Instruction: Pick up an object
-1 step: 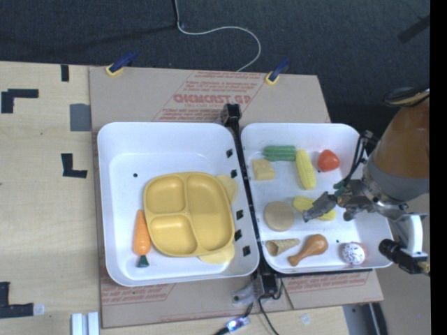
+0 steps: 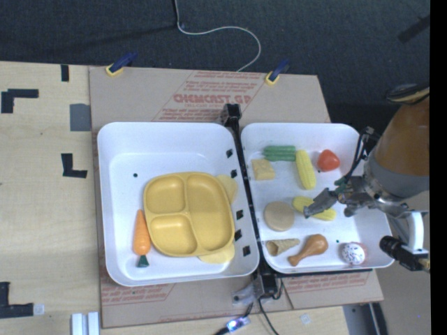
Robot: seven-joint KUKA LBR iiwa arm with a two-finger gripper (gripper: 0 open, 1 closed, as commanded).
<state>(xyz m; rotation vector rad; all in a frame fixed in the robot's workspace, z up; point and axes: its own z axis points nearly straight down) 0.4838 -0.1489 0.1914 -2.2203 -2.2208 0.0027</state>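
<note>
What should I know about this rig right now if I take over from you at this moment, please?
End effector: low over the right bin, at the yellow piece; grip state unclear.
Right bin: green vegetable, corn cob, tomato, round bun, drumstick, cone, speckled ball.
Left bin: yellow divided plate, carrot.
Done: nothing visibly lifted.
Left: grasp and lift one object.

Brown cardboard sheet (image 2: 209, 93) lying under two white bins, held by a yellow clip (image 2: 120, 63) and a blue clip (image 2: 278, 69). White cable (image 2: 230, 30) curling across dark carpet (image 2: 84, 16) behind.
</note>
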